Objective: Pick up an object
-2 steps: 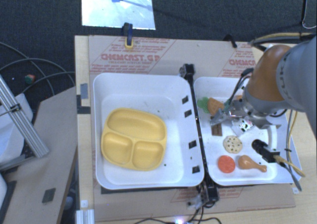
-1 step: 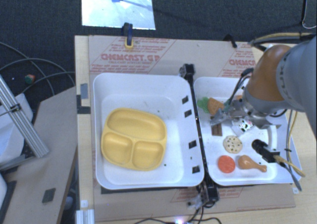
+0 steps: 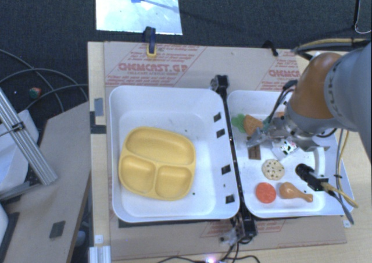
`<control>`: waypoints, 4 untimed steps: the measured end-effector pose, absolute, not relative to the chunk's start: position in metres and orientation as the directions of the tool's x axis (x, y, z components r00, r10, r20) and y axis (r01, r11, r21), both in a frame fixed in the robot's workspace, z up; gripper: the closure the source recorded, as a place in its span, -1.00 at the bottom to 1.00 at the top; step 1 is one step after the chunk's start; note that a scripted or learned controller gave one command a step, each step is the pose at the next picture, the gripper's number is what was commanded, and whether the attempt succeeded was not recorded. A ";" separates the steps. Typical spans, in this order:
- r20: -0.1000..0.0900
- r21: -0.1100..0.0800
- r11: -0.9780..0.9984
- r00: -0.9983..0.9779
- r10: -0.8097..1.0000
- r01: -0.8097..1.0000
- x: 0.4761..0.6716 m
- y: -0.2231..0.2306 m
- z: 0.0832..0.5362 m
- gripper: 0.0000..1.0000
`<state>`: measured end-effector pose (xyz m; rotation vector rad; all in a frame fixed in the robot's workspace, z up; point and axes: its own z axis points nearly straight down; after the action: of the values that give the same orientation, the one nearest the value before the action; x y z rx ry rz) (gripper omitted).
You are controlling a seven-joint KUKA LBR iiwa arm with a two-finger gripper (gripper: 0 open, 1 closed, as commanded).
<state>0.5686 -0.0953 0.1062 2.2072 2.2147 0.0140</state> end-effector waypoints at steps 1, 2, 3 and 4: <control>-0.004 0.017 0.003 -0.003 1.000 1.000 0.569 -0.095 0.106 -1.00; -0.004 0.017 0.003 -0.003 1.000 1.000 0.569 -0.095 0.106 -1.00; -0.004 0.017 0.003 -0.003 1.000 1.000 0.569 -0.095 0.106 -1.00; -0.004 0.017 0.003 -0.003 1.000 1.000 0.569 -0.095 0.106 -1.00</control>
<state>0.5686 -0.0953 0.1061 2.2072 2.2147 0.0139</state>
